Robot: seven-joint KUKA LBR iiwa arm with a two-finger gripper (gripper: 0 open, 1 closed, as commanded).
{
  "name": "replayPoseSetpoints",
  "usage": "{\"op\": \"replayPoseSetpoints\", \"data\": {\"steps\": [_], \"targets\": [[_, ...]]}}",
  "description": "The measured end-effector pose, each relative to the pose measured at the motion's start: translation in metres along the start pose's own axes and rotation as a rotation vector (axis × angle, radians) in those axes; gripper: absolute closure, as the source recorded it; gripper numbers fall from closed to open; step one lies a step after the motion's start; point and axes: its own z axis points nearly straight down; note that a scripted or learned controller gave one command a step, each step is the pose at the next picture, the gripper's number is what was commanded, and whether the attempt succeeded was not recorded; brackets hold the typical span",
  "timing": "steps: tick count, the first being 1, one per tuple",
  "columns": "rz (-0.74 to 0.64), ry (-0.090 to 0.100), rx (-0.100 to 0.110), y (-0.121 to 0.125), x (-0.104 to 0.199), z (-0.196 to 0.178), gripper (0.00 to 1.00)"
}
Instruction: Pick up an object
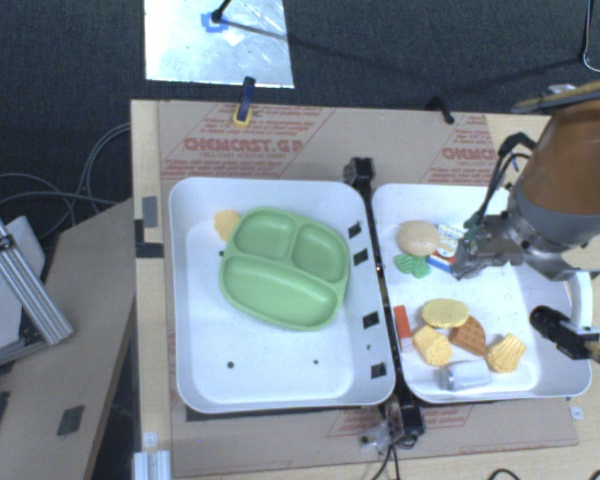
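Far off to my gripper's left sits the left bin (pixel 195 298) with a green divided plate (pixel 283 267) in it and a small yellowish piece (pixel 225 224) tucked at the plate's upper left edge, all well apart from me, so I'm not bothering with those. Everything I care about is in the right bin (pixel 555 373), which is where I'm hanging. Just left of my gripper (pixel 468 258) is a tan bun-looking thing (pixel 417 237), with a small green piece (pixel 413 265) below it and a little white, blue and red item (pixel 445 250) lying between the bun and me, practically at my tip. My guess is these are toy food bits, so light, stiff plastic, kinda slick, not fragile. The bun is rounded and could squirt out of a pinch, so I'd grab it across its widest middle. The flat little item right by me looks like the nearest target, but it's thin and low, best taken across its short side. Honestly can't say how my gripper is set from this angle, it's just a dark lump over the bin floor, and I don't see anything caught in it. Below me and a bit left are a yellow round piece (pixel 445 313), some orange waffle-like chunks (pixel 469 338) and a pale cup-like thing (pixel 464 376).
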Motion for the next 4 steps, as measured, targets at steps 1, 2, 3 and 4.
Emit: {"op": "replayPoseSetpoints", "data": {"steps": [1,2,3,4], "targets": [[0.002,0.000,0.003,0.000,0.003,0.020,1.00],[-0.002,0.000,0.000,0.001,0.008,-0.001,1.00],[0.002,0.000,0.002,-0.005,0.007,0.017,1.00],[-0.001,0.000,0.001,0.008,0.008,0.002,1.00]]}}
